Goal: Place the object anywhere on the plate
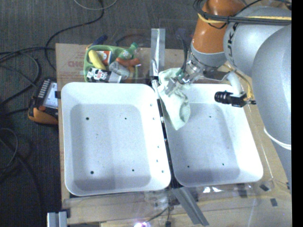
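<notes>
Although the task calls for a plate, I can pick out none here, so where the thing must go cannot be told. The tool [182, 79] hangs in the upper middle of the frame, over the back left corner of the right bin [222, 169], and a pale greenish cloth [176, 103] dangles from it, bunched at the top and drooping toward the bin floor beside the wall between the bins. The cloth seems to be pinched in the tool, but the fabric hides the tips, so I cannot tell how far open it is. As I judge it, the pick-up looks done or nearly so, and the carrying and setting down are left.

Counted: one arm [222, 18], grey with an orange band, reaching in from the upper right; two white bins, the left bin [75, 174] beside the right one; one cloth; one small green basket [90, 60] at the upper left on the tabletop [66, 56], filled with a jumble of small items too mixed to count.
</notes>
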`<state>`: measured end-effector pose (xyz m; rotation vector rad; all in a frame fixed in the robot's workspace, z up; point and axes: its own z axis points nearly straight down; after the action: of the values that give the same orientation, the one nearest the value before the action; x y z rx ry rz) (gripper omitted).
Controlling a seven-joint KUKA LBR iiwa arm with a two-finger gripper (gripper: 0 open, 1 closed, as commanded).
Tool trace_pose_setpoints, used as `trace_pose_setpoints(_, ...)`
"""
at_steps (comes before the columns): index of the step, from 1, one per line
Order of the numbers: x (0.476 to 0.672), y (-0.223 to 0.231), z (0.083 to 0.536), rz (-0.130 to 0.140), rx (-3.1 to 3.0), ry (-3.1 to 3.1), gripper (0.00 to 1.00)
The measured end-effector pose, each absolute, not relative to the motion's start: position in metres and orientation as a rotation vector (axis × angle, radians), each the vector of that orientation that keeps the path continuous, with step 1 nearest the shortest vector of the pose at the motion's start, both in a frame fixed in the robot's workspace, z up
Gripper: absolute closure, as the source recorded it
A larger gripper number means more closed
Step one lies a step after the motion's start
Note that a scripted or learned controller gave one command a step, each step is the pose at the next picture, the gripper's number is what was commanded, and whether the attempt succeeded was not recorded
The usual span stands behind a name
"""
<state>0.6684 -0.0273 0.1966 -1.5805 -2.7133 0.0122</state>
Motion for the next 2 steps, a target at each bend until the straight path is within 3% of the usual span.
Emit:
trace_pose_setpoints(1, 0.669, -0.027, 0.22, 0.008, -1.58, -2.712, 1.0)
trace_pose_setpoints(2, 0.658, 0.029, 0.214, 0.002, -1.012, -2.969, 1.0)
